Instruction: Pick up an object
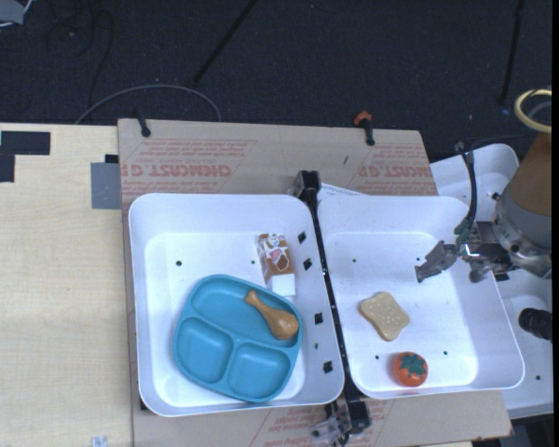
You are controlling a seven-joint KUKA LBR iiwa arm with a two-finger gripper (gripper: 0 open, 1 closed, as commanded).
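In the right bin (484, 361) a slice of toast (384, 316) lies near the middle and a red tomato (409, 369) sits by the front wall. The left bin (154, 250) holds a blue divided plate (224, 352) with a brown chicken drumstick (272, 313) resting on its upper right part. A small brown and white packet (276, 254) lies just behind the plate. My gripper (435, 262) hangs over the right bin, up and to the right of the toast, apart from it. Nothing shows in its grasp.
A black divider (319, 287) runs between the two bins. The bins rest on a cardboard sheet (261, 161) with a pale wooden bench (47, 287) to the left. Cables hang off the arm's wrist (503, 250) at the right.
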